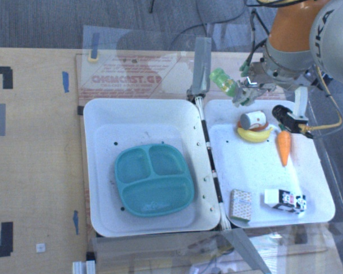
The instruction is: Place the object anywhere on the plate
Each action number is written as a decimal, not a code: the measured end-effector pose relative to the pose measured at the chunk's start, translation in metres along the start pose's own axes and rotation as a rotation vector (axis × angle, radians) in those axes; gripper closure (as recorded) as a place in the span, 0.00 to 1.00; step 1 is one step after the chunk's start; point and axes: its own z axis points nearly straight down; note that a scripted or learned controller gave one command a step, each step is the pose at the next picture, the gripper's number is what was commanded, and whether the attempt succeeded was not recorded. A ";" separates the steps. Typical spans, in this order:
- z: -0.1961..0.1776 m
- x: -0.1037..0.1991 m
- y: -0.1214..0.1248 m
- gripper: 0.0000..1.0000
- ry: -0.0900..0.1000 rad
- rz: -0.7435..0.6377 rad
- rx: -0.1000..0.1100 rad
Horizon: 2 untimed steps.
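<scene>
Nothing placed: the teal divided plate (pixel 154 179) in the left bin (pixel 97 119) carries no object on any of its three sections, so the whole task looks still ahead.
Gripper: the gripper (pixel 244 92) hangs over the top left corner of the right bin (pixel 323 210); whether it is open or closed, and whether it holds anything, I cannot tell.
Green thing: a small green object (pixel 222 79) sits just left of the gripper, perhaps touching it; I cannot say if it is gripped.
Candidates below and right of the gripper: banana (pixel 255 134) with a small white cup (pixel 253 120) touching it, carrot (pixel 283 146); farther down, a small box (pixel 240 205) and a black-and-white carton (pixel 286 199).
Plate position: well down and left of the gripper, across the divider.
Writing: "KUKA" on the arm (pixel 326 24); faded red lettering on the counter (pixel 34 153) above the left bin, not legible.
</scene>
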 end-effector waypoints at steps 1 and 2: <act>0.052 0.041 -0.025 1.00 0.003 -0.223 0.001; 0.052 0.094 -0.068 1.00 0.003 -0.269 0.000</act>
